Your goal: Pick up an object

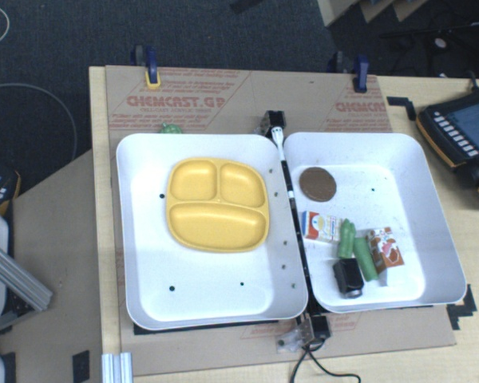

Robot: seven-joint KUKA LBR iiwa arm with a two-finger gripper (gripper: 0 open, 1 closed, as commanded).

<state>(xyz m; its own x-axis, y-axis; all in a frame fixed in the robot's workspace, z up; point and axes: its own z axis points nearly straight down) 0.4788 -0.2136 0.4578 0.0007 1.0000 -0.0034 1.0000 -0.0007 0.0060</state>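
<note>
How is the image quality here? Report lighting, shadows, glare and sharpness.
Camera view: lighting is even and diffuse; the yellow divided plate shows soft sheen without hard glare; the left bin is shaded along its near wall; the items in the right bin cast only faint shadows; focus is slightly soft, so the packet print is unreadable.

- Two bins side by side: left bin (144, 238), right bin (407, 182).
- Plate (218, 204) lies in the left bin, toward 12 o'clock.
- In the right bin: disc (318, 184) at 11, packet (321, 227) below it, tube (348, 238), wrapper (385, 250) and box (348, 277) clustered toward 6.
</note>
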